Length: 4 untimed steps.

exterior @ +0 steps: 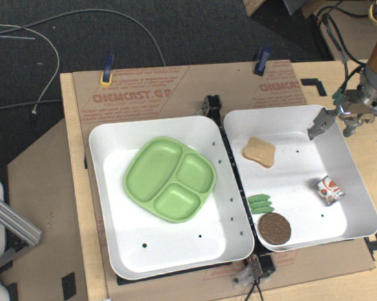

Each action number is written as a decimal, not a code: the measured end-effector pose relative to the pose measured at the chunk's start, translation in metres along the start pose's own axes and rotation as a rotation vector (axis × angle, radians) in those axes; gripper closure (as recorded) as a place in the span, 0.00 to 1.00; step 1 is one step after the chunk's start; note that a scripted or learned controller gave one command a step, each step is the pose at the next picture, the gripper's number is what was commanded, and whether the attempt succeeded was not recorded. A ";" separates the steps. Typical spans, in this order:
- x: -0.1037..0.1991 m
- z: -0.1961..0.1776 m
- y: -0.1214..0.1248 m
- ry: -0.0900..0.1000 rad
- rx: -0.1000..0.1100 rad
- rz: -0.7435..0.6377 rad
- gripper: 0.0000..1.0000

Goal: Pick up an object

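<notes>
My jaws (pixel 334 121) hung open and empty over the right bin's (pixel 357 185) far right corner. Nothing was picked yet. The bread (pixel 259 152), can (pixel 330 190), beans (pixel 260 204) and cookie (pixel 274 228) lay loose in that bin; the plate (pixel 170 178) sat in the left one.

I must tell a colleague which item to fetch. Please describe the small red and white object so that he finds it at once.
Look at the right white bin. Near its right wall lies the small red and white object, apart from the rest. Its neighbours are a tan bread slice, green pea pods and a brown round patty.
</notes>
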State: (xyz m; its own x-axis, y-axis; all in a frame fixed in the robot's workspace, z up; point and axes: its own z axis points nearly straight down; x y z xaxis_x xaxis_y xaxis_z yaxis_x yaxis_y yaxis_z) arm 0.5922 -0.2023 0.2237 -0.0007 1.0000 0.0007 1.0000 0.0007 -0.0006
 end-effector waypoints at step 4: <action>0.013 0.127 -0.005 0.001 -0.001 0.000 1.00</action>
State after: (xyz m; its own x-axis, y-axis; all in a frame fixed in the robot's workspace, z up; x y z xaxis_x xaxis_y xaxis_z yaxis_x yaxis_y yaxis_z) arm 0.5876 -0.1893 0.0966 -0.0005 1.0000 0.0016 1.0000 0.0005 0.0004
